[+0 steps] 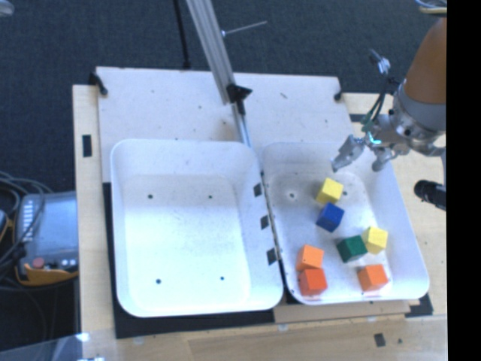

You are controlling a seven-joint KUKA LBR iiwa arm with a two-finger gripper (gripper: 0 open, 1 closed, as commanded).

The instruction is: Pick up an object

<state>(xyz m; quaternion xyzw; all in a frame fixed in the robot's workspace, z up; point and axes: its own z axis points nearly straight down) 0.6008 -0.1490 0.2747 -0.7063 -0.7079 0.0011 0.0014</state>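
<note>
The left bin (188,224) sits on the counter (86,126) bare of anything to grasp, so the task's candidates are all in the right bin (398,277).

Going left to right across it: two orange cubes (310,258) sit stacked or touching at about seven o'clock of the bin, the lower orange cube (313,280) hard against the front wall. Near the bin's centre a yellow cube (329,191) sits with a blue cube (330,217) just beside it at its six o'clock; the two look to be touching. Further right, a green cube (351,247) touches a smaller yellow cube (375,238), and a third orange cube (372,277) lies at five o'clock, near the front rim.

All look like small rigid blocks: probably light, stiff, not fragile, with flat faces that suit a pinch across two opposite sides. Smooth painted faces may slip if caught on a corner. The upper yellow cube has free sides at nine and three o'clock, so it seems the easiest hold.

The end effector (362,156) hovers over the bin's back edge at one o'clock of that yellow cube, fingers spread and grasping nothing.
</note>
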